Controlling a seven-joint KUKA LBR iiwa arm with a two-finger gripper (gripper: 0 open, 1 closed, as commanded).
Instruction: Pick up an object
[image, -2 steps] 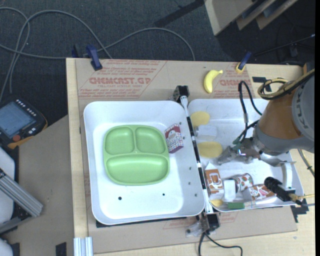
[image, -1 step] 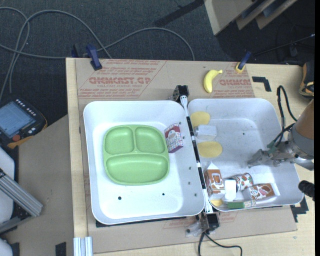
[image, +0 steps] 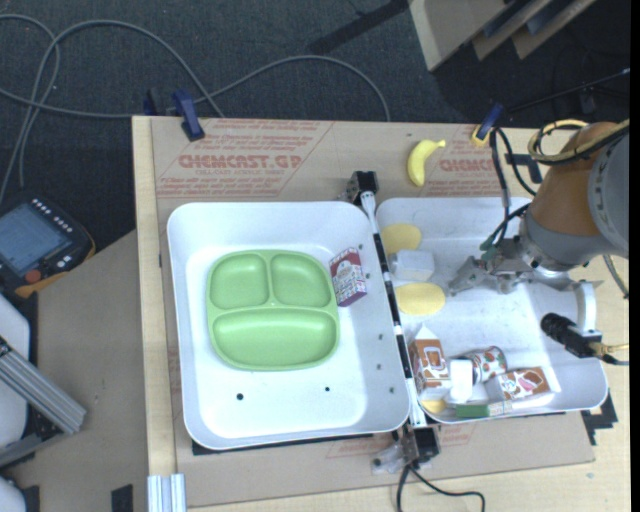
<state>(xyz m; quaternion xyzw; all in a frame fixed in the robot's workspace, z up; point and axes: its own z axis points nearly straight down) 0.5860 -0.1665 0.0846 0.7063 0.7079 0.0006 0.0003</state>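
Jaws: the gripper hung low inside the right bin, near its middle; its dark metal fingers were spread apart towards the divider between the bins, with nothing between them.
Nearest objects: a yellow oval piece lay just left of the gripper, close to the fingertips but apart from them; a pale white block lay just above that piece, and a second yellow piece sat above the block, near the right bin's top left corner.
Front heap: along the right bin's near edge, below the gripper, lay small red-and-white cartons, a white cup-like item and a green stick-shaped thing, crowded together and touching.
Arm: the grey arm with its orange band came in over the right bin's right side, above the gripper.
Left bin: the left bin held a green divided tray near its middle; a small red-and-white carton stood tilted just right of the tray, close to the divider.
Counter: a yellow banana lay on the counter above the right bin's top edge, outside both bins.
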